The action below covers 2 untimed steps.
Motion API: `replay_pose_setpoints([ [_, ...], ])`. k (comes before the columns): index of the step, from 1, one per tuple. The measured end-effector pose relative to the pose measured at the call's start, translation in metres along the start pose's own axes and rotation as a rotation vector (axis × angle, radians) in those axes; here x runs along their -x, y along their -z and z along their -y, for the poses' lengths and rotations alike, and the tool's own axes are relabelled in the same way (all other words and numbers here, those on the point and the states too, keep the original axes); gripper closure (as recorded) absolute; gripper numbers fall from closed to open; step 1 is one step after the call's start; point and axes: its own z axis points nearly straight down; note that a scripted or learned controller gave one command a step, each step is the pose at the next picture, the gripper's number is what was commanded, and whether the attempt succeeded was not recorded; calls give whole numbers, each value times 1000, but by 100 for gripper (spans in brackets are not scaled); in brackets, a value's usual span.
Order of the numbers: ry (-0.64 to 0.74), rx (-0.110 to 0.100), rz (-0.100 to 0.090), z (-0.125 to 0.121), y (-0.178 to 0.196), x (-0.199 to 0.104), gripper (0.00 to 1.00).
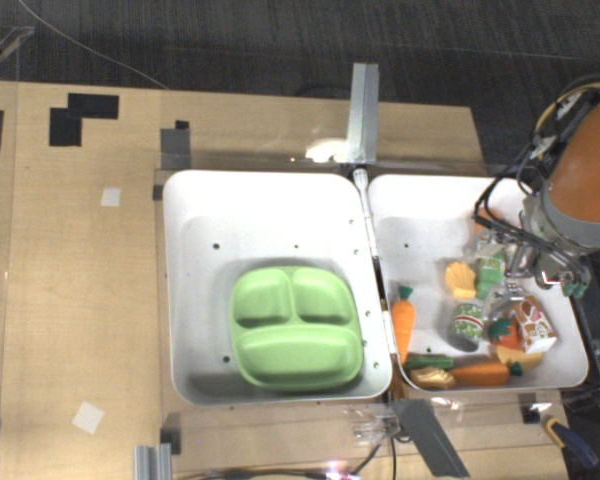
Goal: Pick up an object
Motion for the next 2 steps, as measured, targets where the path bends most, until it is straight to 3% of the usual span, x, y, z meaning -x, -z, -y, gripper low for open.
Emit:
replay_pose_setpoints([
  [1,52,-2,10,-19,-101,31,0],
  [2,134,-3,12,-16,-100,-24,0],
])
